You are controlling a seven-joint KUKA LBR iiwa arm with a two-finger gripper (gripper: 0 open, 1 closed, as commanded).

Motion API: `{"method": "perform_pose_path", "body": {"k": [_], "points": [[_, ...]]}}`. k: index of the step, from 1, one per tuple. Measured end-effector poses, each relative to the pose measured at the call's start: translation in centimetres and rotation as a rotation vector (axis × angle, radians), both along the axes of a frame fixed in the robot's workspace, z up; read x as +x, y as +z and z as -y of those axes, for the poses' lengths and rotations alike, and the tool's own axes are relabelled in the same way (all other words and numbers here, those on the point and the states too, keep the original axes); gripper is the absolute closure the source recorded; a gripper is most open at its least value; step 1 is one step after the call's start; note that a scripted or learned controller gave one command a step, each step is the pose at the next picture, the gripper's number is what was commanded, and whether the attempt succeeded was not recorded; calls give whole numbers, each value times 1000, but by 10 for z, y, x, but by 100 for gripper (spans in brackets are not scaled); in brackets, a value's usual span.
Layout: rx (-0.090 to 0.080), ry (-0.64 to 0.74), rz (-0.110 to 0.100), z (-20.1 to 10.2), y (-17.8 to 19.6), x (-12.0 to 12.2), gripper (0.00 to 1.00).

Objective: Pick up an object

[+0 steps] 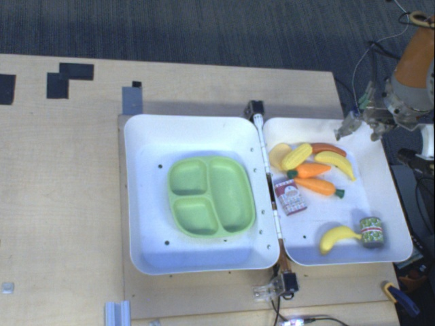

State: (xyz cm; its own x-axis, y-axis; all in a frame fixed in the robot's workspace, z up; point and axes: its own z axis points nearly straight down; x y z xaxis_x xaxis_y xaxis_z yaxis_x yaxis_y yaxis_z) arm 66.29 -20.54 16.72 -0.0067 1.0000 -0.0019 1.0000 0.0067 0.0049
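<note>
The robot's hand [360,122] hangs above the far right corner of the right bin [387,182], with nothing between its fingers. The fingers look spread apart, though they are small and blurred. The arm above it is cut off by the frame's right edge.

Taking the right bin as landmark: in its far half, just below and left of the hand, lies a cluster of toy food. A corn cob [297,157] rests against a pale yellow round piece [278,153]; beside them are a yellow banana [336,161], a reddish piece partly hidden behind it [328,149], and two carrots [319,185] lying crosswise. A small red and white packet [291,197] lies near the bin's left wall. In the near right corner, well apart from the hand, a second banana [337,237] touches a small green-labelled can [371,230].

Left of that bin, touching it, the left bin [146,182] holds a green divided plate [211,195] with three compartments. Both bins sit on a pale wooden counter [61,202].
</note>
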Motion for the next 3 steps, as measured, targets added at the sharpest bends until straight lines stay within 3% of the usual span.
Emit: {"method": "perform_pose_path", "body": {"k": [1, 2, 3], "points": [[0, 0, -1, -22, -81, -23, 0], [0, 6, 3, -23, -69, -21, 100], [2, 1, 3, -104, 46, -34, 100]]}}
